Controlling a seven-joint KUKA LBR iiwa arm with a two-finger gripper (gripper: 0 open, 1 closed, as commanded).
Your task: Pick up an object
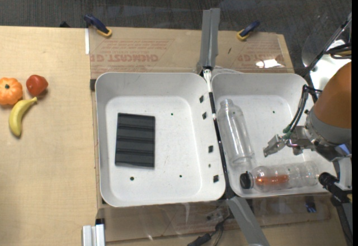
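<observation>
- Nearest the bottom edge, a strip of brown cardboard (168,222) shows under the front lips of the two bins, with a grey bar (250,228) slanting across it.
- In the right bin (263,89), a clear plastic bottle (279,178) lies on its side along the front wall, its black cap pointing left and something orange inside it.
- Just above that bottle, the gripper (275,146) hangs over the right bin's floor on the right side; its metal fingers point left toward the bin's middle, and the view does not settle whether they are spread or pressed together. Nothing is seen between them.
- The grey arm (330,127) with its orange band enters from the right edge, with a dark cable curving along it.
- A second clear bottle (234,130) lies lengthwise near the right bin's left wall, its lower end close to the capped bottle's cap, and apart from the gripper.
- In the left bin (145,85), a black ribbed block (135,140) lies flat on the left half of the floor.
- On the wooden tabletop (45,172) left of the bins sit a banana (19,116), a tomato-red fruit (36,85) and an orange fruit (9,91), clustered together.
- Beyond the bins, cardboard with reversed red lettering is held by two clamps (98,25) with blue-and-yellow handles.
</observation>
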